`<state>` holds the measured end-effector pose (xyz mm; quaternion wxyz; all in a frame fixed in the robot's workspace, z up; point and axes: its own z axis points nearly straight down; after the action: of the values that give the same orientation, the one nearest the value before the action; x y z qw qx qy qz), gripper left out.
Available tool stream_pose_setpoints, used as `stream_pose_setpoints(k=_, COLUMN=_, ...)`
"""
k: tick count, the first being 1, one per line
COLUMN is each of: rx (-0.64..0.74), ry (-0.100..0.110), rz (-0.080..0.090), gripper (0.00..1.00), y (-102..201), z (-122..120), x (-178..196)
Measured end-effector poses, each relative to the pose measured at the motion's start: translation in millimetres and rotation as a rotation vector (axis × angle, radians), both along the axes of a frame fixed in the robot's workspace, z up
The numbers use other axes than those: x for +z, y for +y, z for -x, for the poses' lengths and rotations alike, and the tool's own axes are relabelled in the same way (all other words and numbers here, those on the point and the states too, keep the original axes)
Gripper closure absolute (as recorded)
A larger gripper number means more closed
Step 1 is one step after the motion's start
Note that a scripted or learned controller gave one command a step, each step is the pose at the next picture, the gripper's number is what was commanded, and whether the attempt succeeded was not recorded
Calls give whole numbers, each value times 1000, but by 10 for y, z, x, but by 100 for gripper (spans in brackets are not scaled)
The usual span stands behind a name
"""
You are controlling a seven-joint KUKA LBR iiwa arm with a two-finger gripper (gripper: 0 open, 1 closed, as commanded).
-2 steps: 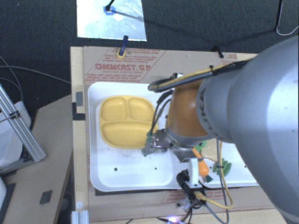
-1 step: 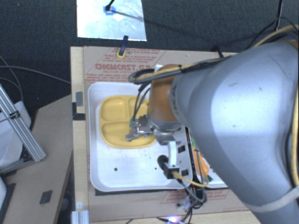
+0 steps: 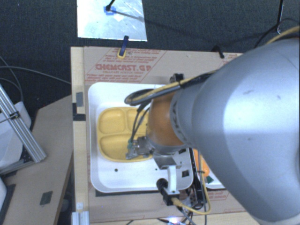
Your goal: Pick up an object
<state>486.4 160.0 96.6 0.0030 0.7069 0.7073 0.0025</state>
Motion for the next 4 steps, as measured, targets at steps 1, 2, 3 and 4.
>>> stream_pose_setpoints(k=1, rx=-10, ry=6, rz=8, gripper=100, y=-67, z=-11, x=75)
stream_pose_setpoints(k=2, rx=0, ry=2, rz=4, gripper=100, y=-156, z=-1287, x=-126)
stream_pose_setpoints(k=3, rx=-4, ry=7, rz=-1, gripper=100, y=-564, z=-419, x=922)
stream_pose_setpoints(k=4, rx=7, ry=-8, rz=-8, gripper=100, y=-305, z=-31, x=2777)
